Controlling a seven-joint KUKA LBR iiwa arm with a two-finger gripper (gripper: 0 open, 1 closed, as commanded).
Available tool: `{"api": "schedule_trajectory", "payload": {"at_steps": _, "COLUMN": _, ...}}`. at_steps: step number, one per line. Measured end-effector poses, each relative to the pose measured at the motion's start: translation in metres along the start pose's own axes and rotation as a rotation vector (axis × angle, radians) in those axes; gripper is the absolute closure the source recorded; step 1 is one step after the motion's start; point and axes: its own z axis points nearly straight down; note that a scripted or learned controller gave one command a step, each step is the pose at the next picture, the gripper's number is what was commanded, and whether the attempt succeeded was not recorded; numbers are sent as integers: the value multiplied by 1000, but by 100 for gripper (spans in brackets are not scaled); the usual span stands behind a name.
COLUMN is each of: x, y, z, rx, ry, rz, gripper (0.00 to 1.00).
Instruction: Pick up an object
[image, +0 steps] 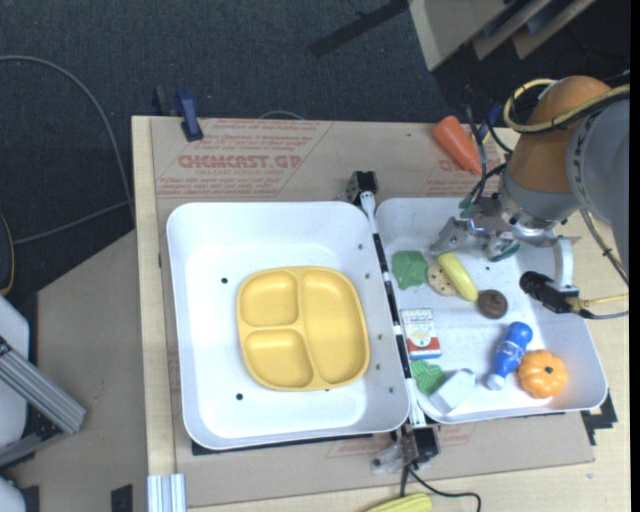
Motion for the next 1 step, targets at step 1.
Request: {"api": "schedule_trajectory", "payload": {"at_steps": 1, "x": 18, "y": -4, "z": 19, "rx": 11, "ry": 2, "rz": 1, "gripper": 0}}
